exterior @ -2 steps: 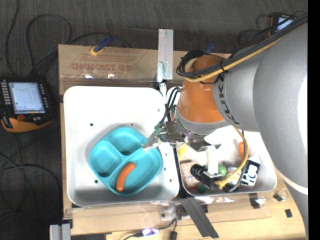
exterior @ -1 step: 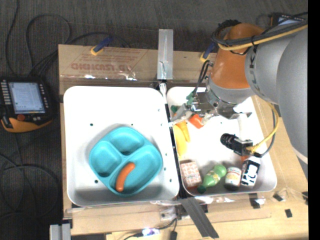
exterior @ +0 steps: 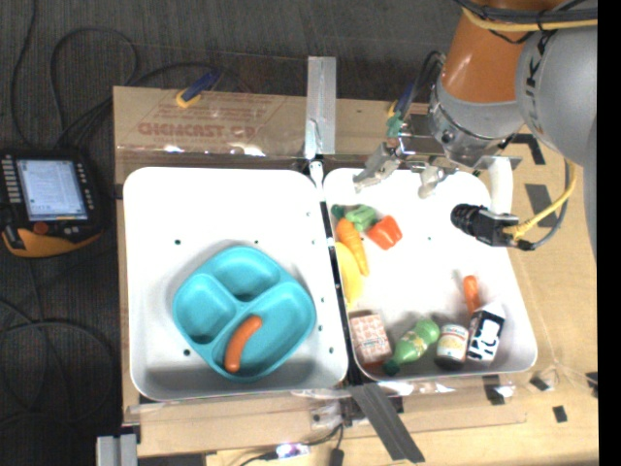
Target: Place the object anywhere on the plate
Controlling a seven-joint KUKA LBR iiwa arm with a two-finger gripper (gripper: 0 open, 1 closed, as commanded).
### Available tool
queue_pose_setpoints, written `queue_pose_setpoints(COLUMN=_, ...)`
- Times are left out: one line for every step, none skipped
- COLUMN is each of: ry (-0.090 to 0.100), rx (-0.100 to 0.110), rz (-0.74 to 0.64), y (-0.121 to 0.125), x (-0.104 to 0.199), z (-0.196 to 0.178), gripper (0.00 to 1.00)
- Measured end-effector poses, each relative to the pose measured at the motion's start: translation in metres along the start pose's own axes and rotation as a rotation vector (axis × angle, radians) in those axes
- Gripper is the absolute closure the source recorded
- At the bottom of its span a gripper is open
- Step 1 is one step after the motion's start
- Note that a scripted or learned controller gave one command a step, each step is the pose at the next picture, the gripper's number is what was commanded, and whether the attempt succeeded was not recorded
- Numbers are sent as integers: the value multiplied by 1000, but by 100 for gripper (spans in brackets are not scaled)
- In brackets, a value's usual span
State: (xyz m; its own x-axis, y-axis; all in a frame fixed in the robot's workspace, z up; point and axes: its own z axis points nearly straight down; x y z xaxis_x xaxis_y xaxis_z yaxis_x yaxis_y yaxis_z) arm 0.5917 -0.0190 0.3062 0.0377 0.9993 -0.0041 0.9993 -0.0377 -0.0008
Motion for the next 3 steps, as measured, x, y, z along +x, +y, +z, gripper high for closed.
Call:
queue_pose_setpoints(ry=0, rx=2, rz=-33, y=79, x=-67, z=9, gripper=0)
queue_pose_setpoints(ry=0, rx=1, rz=-183, y=81, x=-123, z=41, gripper=0)
queue_pose_setpoints(ry=0, rx=0, rz=-207, y=70, x=-121, z=72, gripper=0)
